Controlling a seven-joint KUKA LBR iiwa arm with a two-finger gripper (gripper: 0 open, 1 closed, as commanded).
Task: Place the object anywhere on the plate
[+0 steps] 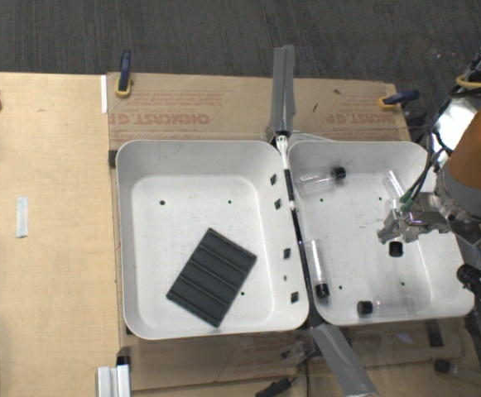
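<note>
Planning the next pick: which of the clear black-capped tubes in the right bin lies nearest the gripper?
The clear black-capped tube at the gripper, slanting beside it; the others lie by the bin's top-left, left wall and bottom edge.

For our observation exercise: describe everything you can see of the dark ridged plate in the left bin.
The plate is a flat, dark grey to black rectangle with parallel ridges running along its length; it looks like matte plastic or rubber. It lies flat on the floor of the left bin, turned diagonally, in the lower middle of the bin, near the front wall. Nothing rests on it, and nothing but the bin floor touches it.
</note>
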